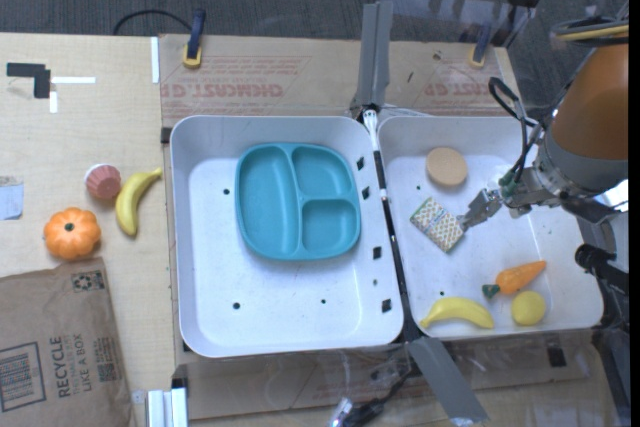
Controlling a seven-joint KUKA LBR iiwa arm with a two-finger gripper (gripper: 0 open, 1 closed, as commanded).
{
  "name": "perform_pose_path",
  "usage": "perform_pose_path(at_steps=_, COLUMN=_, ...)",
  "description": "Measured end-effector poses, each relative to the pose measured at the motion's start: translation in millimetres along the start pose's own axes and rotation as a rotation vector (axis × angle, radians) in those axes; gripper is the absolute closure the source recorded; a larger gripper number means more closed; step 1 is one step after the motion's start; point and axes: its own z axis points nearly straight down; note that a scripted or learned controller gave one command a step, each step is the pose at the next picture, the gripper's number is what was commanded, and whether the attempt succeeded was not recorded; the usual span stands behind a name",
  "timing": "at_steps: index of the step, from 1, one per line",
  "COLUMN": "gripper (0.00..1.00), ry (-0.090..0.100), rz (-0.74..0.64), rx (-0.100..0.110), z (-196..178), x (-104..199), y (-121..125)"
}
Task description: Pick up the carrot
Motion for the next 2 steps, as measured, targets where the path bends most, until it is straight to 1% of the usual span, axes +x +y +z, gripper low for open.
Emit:
perform_pose_path(at_steps=1, gripper=0.0, ry=0.001, rz=0.094, rx=0.002, z=92.4, x=-56.1, y=-36.5)
perform_pose_path(at_steps=2, gripper=0.0, ry=0.002, rz=-0.249, rx=0.0, z=97.2, x=-79.8, y=-62.8)
